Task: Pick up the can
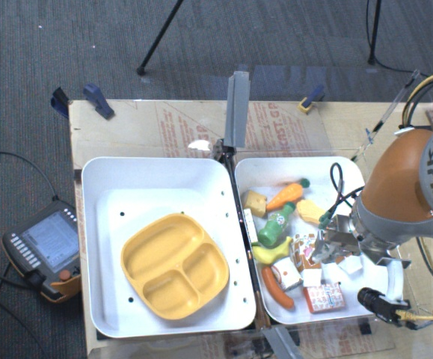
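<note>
Can point(303, 250): upright in the right bin point(276, 169), just right of the yellow banana point(271, 253).
Gripper point(328, 247): touching the can's right side.
Fingers: opening cannot be told.

1. A robotics lab is indicated by dark grey carpet point(66, 36) on which tripod legs point(164, 28) are planted.
2. A board-topped bench point(149, 129), held by clamps point(96, 99), carries two white bins point(96, 200).
3. A teach pendant point(43, 251) with its cable is laid on the floor.
</note>
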Controlling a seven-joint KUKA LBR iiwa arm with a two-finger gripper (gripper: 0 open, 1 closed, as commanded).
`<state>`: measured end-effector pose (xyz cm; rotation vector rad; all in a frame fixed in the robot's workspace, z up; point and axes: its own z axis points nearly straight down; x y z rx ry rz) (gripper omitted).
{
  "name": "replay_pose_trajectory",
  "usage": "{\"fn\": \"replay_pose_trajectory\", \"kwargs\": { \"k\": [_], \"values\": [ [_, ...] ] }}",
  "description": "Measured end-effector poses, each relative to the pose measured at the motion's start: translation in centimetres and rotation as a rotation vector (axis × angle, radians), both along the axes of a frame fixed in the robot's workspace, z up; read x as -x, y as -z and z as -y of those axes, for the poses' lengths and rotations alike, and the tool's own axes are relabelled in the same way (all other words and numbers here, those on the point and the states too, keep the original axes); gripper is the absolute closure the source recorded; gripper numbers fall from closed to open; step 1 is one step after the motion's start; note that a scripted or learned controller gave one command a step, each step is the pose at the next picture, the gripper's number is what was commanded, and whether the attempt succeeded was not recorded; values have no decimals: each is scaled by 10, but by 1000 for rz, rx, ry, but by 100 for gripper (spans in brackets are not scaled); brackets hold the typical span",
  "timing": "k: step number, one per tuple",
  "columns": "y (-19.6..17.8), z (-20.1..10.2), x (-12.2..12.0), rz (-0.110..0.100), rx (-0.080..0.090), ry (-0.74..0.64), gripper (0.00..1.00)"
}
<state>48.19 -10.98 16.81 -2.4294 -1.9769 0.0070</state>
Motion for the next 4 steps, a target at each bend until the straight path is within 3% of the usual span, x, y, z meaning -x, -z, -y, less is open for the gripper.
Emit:
{"fn": "replay_pose_trajectory", "kwargs": {
  "k": [1,2,3,4],
  "values": [
    [-49,58,6,6,1,-175,100],
    [-35,-21,6,6,0,-370,100],
    [-39,53,6,9,1,-564,100],
    [-48,53,5,7,-1,-562,100]
  ]
}}
